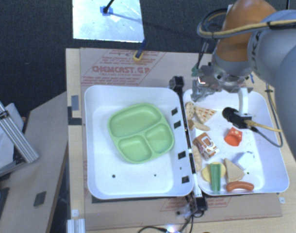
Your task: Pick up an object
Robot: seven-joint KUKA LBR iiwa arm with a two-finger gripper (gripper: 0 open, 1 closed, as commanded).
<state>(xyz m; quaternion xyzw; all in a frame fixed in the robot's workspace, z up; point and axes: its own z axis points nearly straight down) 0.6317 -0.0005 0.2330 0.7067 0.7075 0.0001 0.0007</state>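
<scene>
Several toy foods lie in the right bin [276, 144]. A tan triangular slice [205, 114] sits near the bin's back left, with a red piece [233, 137] to its right. A brown and white box [206, 146] lies at mid-left. Along the front are a green cylinder [215, 176], a tan wedge [232, 169] and a red sausage [239, 186]. My gripper [200, 90] hangs over the bin's back left corner, just above and behind the tan slice. Nothing is seen held in it.
The left bin [97, 130] holds a green divided plate [140, 132]. A black divider with clips [183, 130] runs between the bins. A black part on a yellow cable [234, 116] hangs from the arm over the right bin. The large grey arm [279, 42] covers the back right.
</scene>
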